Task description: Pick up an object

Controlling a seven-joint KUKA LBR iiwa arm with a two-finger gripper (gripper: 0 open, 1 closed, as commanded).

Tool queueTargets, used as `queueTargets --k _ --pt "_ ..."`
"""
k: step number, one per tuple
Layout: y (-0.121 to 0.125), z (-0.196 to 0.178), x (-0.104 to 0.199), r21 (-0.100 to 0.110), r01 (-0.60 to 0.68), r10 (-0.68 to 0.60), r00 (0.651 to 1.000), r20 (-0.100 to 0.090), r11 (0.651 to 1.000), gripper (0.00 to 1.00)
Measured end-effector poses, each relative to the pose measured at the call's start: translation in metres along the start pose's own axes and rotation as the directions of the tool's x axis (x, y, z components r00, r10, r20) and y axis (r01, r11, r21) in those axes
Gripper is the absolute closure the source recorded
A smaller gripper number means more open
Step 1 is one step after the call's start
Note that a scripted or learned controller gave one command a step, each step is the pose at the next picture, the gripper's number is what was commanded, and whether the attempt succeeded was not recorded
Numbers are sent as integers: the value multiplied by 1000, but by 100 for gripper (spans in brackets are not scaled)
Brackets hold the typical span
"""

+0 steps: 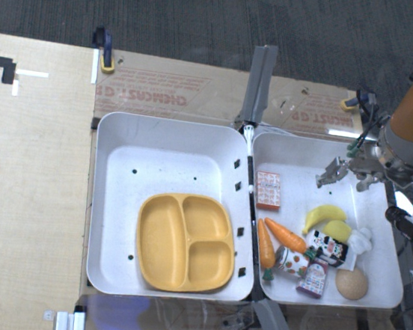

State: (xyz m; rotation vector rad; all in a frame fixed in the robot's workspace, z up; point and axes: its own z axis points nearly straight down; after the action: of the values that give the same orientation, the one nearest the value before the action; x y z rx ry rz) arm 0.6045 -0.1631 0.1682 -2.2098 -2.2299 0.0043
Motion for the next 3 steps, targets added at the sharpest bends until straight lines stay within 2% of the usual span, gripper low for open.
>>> queueTargets --k 1,2,3 --pt "-50 77 -3 -1 -28 28 1000 -1 1000 0" --pt "-24 55 7 -3 -2 2 1000 0 1000 0" --pt "-81 75 -18 -6 87 -87 996 0 996 0"
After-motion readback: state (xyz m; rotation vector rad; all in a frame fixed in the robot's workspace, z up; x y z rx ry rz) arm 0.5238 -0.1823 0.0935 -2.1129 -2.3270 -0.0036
